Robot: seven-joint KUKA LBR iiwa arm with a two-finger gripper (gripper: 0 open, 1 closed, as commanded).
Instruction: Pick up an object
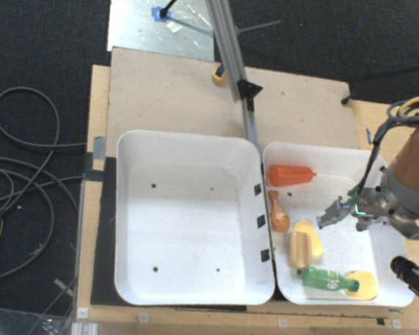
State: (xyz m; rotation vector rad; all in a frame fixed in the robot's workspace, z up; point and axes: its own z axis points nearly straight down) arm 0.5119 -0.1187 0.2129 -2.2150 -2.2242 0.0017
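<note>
nearest the front edge of the table, in the front corner of the right bin (403, 296), lies a green bottle (328, 280) on its side, its cap end touching a yellow piece (364, 282). just behind it sits a hot-dog toy (302, 247), a tan sausage in a pale yellow bun, lying lengthwise. further back, close to the wall the two bins share, is a small brown spoon-like piece (277, 214), and at the far side of that bin an orange bottle (290, 175) lies on its side with its nozzle pointing right.

the pincer (335, 213) hangs over the middle of the right bin, beside and behind the hot-dog toy, nothing between its tips; whether they stand released or clenched cannot be made out at this size.

all these things look like light, hollow plastic toys: stiff enough to squeeze, smooth and rounded, so likely to roll or squirt out sideways. the hot-dog toy seems the easiest take, gripped across its narrow width. the green bottle would want a grip across its body, not the cap.

the brown piece lies close to the dividing wall, with little room for a finger. the bin's centre is open. the left bin (127, 214) offers broad open floor.
</note>
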